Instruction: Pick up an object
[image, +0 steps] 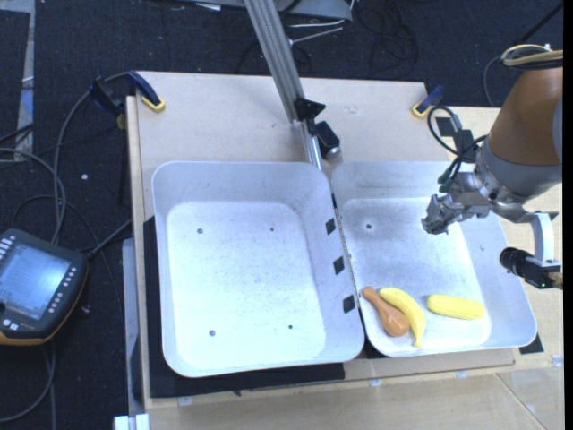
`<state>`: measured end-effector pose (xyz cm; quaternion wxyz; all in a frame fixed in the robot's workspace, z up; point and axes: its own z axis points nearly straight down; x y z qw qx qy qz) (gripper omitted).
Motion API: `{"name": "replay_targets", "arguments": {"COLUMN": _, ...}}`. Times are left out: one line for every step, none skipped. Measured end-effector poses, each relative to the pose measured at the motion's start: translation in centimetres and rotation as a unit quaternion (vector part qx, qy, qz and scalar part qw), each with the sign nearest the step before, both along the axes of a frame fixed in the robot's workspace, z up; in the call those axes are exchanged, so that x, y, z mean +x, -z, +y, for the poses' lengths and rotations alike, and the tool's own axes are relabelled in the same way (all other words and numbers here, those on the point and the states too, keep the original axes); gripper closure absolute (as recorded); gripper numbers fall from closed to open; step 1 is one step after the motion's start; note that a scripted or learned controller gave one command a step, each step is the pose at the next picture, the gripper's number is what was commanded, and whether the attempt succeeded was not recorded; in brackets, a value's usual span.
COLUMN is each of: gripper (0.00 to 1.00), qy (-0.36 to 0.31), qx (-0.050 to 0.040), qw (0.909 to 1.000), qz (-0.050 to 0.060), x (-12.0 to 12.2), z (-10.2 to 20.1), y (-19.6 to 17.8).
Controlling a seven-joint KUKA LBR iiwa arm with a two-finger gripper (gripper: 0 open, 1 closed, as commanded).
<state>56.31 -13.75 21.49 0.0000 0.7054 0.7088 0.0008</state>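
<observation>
In the right bin (pixel 385 231), a yellow banana (pixel 406 309) lies near the front edge, partly over an orange spoon-shaped piece (pixel 387 314). A yellow lemon-like object (pixel 456 307) rests to their right. My gripper (pixel 436 221) hangs over the bin's back right part, well behind these objects, with nothing visible beneath it.
The left bin (pixel 242 267) sits beside the right one, its right wall overlapping the divide. A slanted metal rail (pixel 277 52) runs from the back to the bins' junction. Clamps (pixel 427 101) hold the board's back corners. A teach pendant (pixel 31 280) lies off the bench at left.
</observation>
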Motion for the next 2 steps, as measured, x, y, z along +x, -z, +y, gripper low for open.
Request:
{"name": "replay_targets", "arguments": {"gripper": 1.00, "qy": 0.000, "qx": 0.0000, "qw": 1.0000, "qz": 0.000, "x": -0.5, "z": 5.2, "y": -1.3}}
{"name": "replay_targets", "arguments": {"gripper": 1.00, "qy": 0.000, "qx": 0.0000, "qw": 1.0000, "qz": 0.000, "x": -0.8, "z": 10.4, "y": -2.5}}
